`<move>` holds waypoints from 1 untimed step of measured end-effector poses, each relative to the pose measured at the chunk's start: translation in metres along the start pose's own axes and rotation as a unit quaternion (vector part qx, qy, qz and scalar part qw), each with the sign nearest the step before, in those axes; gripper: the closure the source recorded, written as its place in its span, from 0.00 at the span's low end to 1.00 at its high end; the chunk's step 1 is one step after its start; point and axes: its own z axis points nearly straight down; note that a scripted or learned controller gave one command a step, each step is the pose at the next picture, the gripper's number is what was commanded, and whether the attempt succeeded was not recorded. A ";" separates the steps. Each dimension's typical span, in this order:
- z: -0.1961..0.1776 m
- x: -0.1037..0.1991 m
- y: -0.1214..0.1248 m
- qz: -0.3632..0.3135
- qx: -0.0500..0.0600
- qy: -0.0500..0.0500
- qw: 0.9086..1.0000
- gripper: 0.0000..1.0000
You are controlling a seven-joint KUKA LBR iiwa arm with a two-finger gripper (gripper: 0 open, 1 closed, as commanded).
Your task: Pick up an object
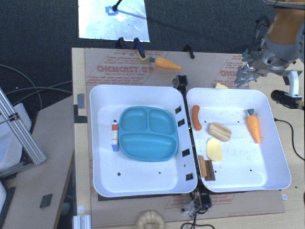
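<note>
The right bin (pixel 267 173) holds a sausage (pixel 195 117), a bread roll (pixel 219 131), a pale yellow slice (pixel 214 150), a brown bar (pixel 206 168) and a carrot (pixel 253 126). My gripper (pixel 244 75) hangs above the bench just beyond the right bin's far rim, near its right corner. No object sits between its fingertips. A small yellow piece (pixel 220 86) lies on the bench just behind that rim, left of the gripper.
The left bin (pixel 102 175) carries a blue divided plate (pixel 147 133) and a small marker-like stick (pixel 114 135). Another carrot (pixel 164 63) lies on the cardboard behind the bins. A black clamp strip (pixel 186 128) runs between the two bins.
</note>
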 end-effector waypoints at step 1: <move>-0.003 0.061 -0.006 -0.001 0.000 0.001 1.000 1.00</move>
